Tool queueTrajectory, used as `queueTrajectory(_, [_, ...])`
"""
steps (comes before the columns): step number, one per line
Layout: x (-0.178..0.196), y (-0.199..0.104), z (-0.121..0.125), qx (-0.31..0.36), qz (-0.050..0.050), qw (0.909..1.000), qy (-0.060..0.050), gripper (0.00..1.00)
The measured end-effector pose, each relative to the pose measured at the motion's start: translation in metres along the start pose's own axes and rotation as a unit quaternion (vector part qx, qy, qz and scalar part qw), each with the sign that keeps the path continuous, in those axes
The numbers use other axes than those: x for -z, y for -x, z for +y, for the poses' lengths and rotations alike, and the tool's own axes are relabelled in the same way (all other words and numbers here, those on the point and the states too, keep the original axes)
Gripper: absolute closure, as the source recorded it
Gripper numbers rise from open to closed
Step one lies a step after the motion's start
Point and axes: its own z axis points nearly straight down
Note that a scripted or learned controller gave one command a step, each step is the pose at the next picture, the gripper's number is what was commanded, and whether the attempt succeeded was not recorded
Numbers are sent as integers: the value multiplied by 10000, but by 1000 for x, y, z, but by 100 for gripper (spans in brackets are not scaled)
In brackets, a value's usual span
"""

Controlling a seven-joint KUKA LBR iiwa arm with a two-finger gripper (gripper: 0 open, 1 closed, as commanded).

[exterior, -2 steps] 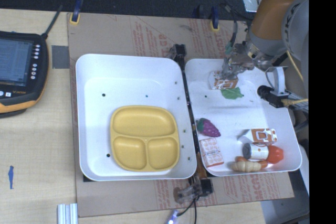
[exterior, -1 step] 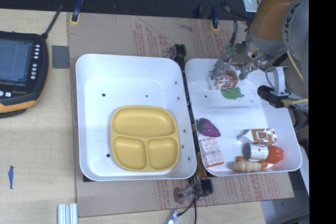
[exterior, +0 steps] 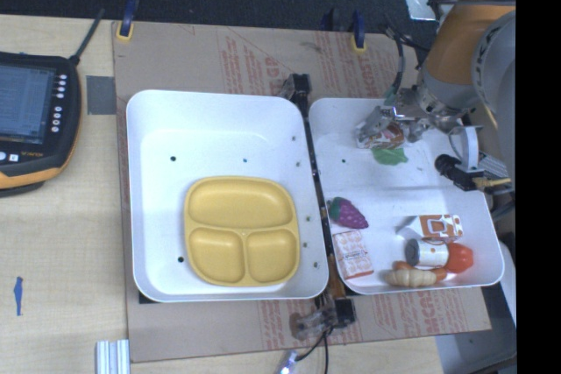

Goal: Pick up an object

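End effector (exterior: 386, 129) low in right bin (exterior: 491, 228), directly above green object (exterior: 390, 155), finger state apparently unreadable.

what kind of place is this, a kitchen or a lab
Most likely a robotics lab bench: a robot arm reaches over two white bins of toy food, clamps pin the cardboard base, and a teach pendant lies beside them.

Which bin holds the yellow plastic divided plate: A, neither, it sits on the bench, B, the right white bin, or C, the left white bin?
C: the yellow plastic divided plate lies flat inside the left white bin, while the right white bin holds small toy foods.
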Motion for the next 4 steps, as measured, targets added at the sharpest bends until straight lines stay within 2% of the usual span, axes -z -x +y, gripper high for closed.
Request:
queueTrajectory(1, [13, 1, 1, 15, -3, 10000, 0, 100])
queueTrajectory(2, [86, -94, -1, 5, 20, 10000, -32, 100])
queueTrajectory(3, [85, -92, -1, -2, 15, 10000, -45, 0])
queueTrajectory(4, [179, -55, -1, -9, 10, 10000, -34, 0])
